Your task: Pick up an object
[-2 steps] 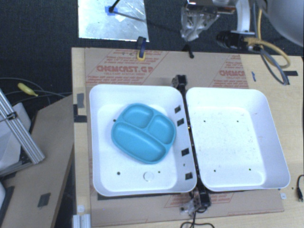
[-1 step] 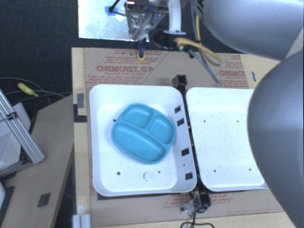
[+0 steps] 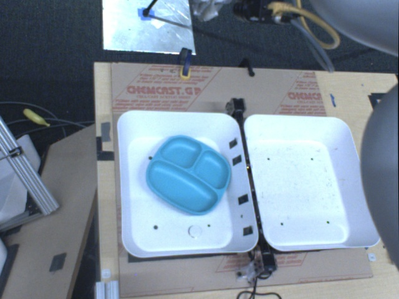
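A blue plate point(image 3: 188, 174) with three compartments lies flat in the left white bin point(image 3: 134, 167), slightly left of the bin's middle. A small pale round disc point(image 3: 195, 231) rests on the bin floor near its front wall. My gripper point(image 3: 213, 0) hangs at the top edge of the camera view, beyond the bench's far edge and well away from the plate. It is blurred and cut off by the frame. The grey arm point(image 3: 355, 8) fills the top right corner.
The right white bin point(image 3: 299, 179) sits beside the left one, joined by a black clip strip point(image 3: 243, 173). Part of the grey arm point(image 3: 381, 167) overlaps the right bin's right side. A shiny metal sheet point(image 3: 146, 17) lies behind the bench.
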Robot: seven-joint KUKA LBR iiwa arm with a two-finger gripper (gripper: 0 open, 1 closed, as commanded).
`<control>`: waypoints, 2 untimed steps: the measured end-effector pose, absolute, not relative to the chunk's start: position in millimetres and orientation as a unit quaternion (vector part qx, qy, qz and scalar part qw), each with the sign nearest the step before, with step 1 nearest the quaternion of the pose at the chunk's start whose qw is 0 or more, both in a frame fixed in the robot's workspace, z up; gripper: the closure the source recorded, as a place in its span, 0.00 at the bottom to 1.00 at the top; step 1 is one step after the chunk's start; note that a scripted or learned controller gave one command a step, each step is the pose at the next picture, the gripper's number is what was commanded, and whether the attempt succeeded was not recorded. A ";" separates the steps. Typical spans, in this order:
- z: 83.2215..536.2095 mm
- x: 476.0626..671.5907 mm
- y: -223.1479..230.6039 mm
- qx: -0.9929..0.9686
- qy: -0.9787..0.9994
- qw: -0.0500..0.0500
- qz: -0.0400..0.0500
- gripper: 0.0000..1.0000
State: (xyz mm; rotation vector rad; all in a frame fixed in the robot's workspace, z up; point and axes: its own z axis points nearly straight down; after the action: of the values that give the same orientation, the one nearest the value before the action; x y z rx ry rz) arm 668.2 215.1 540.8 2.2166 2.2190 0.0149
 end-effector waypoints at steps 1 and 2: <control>394.3 652.4 148.1 0.709 0.705 -0.003 -0.006 1.00; 377.0 621.5 195.4 0.705 0.709 -0.001 0.000 1.00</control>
State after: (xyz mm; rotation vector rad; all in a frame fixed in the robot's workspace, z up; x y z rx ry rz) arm 621.5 195.4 377.0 2.2152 2.2298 -0.0004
